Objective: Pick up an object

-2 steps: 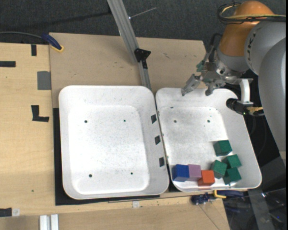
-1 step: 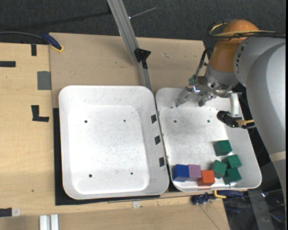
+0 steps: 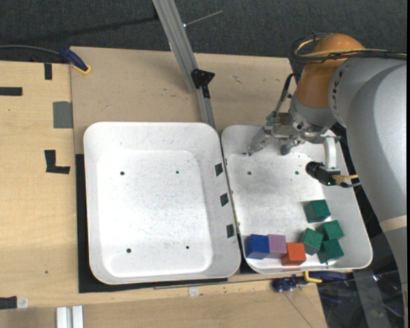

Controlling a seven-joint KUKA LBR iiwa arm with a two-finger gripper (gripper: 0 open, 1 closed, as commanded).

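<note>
The gripper (image 3: 268, 144) hangs over the far end of the right bin (image 3: 273, 183), up near its top rim. Its two fingers (image 3: 251, 149) look spread apart, with nothing between them, though they are small and dark here, so I am not fully sure. No block is in its grasp.

The things to pick from all sit at the other end of that same bin, the end closest to the front of the desk (image 3: 27, 183). There is a blue block (image 3: 257, 245) with a purple block (image 3: 277, 244) touching it on one side. An orange block (image 3: 295, 253) sits just beside the purple one. A bunch of green blocks (image 3: 324, 238) lies close by, toward the right wall of the bin, and one more green block (image 3: 317, 210) sits a little apart from them, higher up.

The left bin (image 3: 150, 197) is white with a few dark dots on its floor.

So the job has hardly begun, I think. Nothing has been lifted yet. The gripper is well apart from every block. What is left is nearly all of it: move down the bin to the blocks, come low over one, close on it, and lift it up. The lone green block may be the easiest pick, since it has room around it. The blue, purple and orange ones are packed tight, so fingers may bump a neighbor.
</note>
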